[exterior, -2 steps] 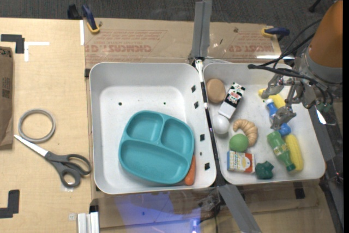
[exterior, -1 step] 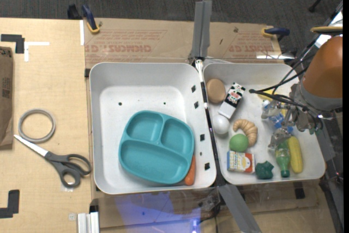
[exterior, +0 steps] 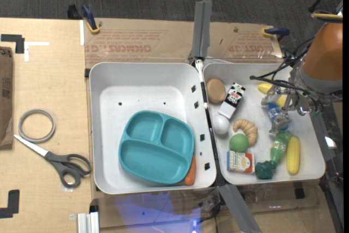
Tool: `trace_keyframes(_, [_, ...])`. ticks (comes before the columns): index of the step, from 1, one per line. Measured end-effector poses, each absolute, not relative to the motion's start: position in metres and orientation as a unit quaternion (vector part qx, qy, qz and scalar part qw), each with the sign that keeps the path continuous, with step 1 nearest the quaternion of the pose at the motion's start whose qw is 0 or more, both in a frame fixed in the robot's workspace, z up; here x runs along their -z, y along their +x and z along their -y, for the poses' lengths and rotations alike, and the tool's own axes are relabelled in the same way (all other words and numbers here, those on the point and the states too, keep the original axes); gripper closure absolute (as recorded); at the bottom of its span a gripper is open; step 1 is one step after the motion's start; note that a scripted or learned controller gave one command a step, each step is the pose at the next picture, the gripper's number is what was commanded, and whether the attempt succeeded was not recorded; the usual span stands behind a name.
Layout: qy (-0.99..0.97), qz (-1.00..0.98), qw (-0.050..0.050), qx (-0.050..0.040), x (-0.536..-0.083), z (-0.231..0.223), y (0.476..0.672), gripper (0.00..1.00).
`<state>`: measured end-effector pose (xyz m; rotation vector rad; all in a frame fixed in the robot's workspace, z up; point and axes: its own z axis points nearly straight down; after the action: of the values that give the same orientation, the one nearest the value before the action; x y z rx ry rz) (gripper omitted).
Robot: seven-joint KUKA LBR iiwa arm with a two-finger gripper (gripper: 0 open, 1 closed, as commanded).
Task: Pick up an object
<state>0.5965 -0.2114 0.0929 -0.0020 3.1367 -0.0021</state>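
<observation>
Teal tray (exterior: 158,145) fills left bin (exterior: 103,117); toy food crowds right bin (exterior: 311,172).

Grey-handled scissors (exterior: 57,161) on table (exterior: 49,79) left of bins — tape roll (exterior: 36,124) just above them. Brown bag (exterior: 5,96) at left edge. Blue clamps (exterior: 89,17) — cardboard sheet (exterior: 136,41) behind bins.

Glossy plastic tray (exterior: 158,145) (teal), matt bench (exterior: 49,79).
</observation>
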Motion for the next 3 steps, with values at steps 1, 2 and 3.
trace_keyframes(1, [-0.039,-0.999,0.003,0.0009,-0.094,0.221,0.602,0.00])
trace_keyframes(2, [-0.065,-0.998,-0.004,-0.0036,-0.090,0.218,0.621,0.00])
trace_keyframes(3, [-0.065,-0.998,-0.003,-0.0031,-0.090,0.218,0.621,0.00])
